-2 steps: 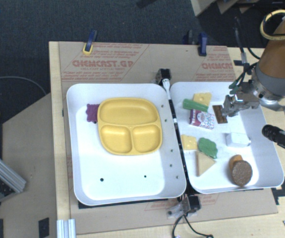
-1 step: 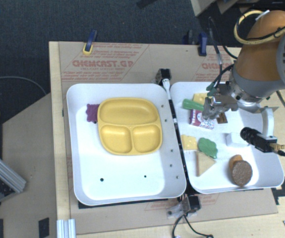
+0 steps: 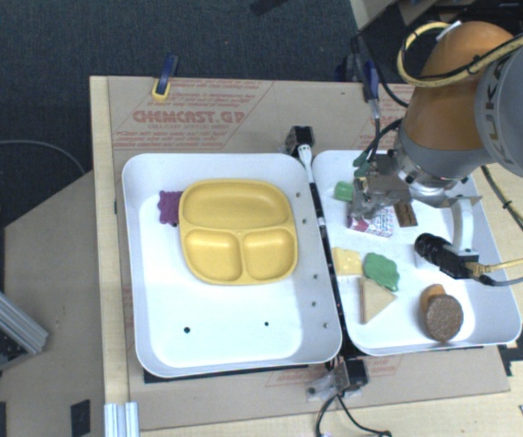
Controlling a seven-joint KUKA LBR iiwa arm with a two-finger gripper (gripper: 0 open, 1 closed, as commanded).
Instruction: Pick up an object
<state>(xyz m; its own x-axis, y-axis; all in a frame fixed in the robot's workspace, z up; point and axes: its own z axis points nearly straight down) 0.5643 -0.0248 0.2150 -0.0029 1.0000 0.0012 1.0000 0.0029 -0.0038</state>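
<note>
Below, you see the fingers [image 3: 367, 209] lowered into the right bin [image 3: 502, 321], directly over a pink-and-white packet [image 3: 376, 224]; whether they are wide or closed you cannot tell. Just beside them lies a small green piece [image 3: 343, 190]. Nearer you sit a green lump [image 3: 381, 269], a yellow wedge [image 3: 371, 299] and a brown round cookie [image 3: 441, 315].

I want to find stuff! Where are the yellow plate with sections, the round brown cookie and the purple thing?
Yellow plastic divided plate [image 3: 238, 228], camera view: top section.
Round brown cookie [image 3: 443, 316], camera view: its middle.
Purple thing [image 3: 168, 207], camera view: visible part beside plate.
</note>
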